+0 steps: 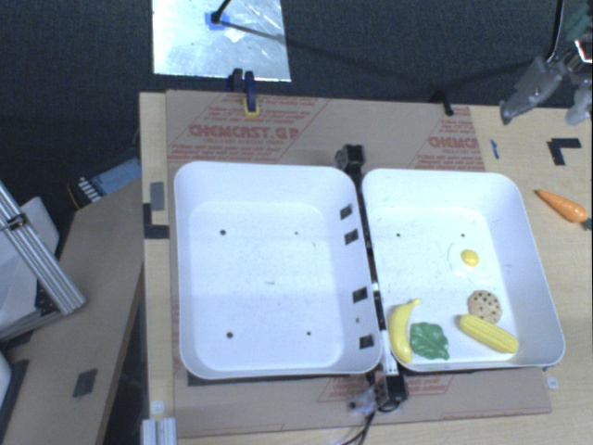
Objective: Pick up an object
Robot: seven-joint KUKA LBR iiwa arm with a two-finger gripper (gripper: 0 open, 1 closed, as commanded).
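Note:
The right bin [519, 213] holds several toy foods. A fried egg [468, 258] lies near its middle right, with a round cookie [484, 304] below it. A yellow corn cob [488, 334] rests at the front right. A banana [401, 330] lies along the front left wall, touching a green leafy piece [429, 341]. My gripper [548, 106] hangs high at the far right, beyond the right bin's back corner and well away from the foods. Its two grey fingers [530, 85] stand apart, open, with nothing between them.
The left bin [190, 248] stands beside the right one, with a black clip strip [359, 248] along the shared wall. An orange carrot [563, 206] lies on the bench outside the right bin. A shiny metal plate [220, 24] lies at the back.

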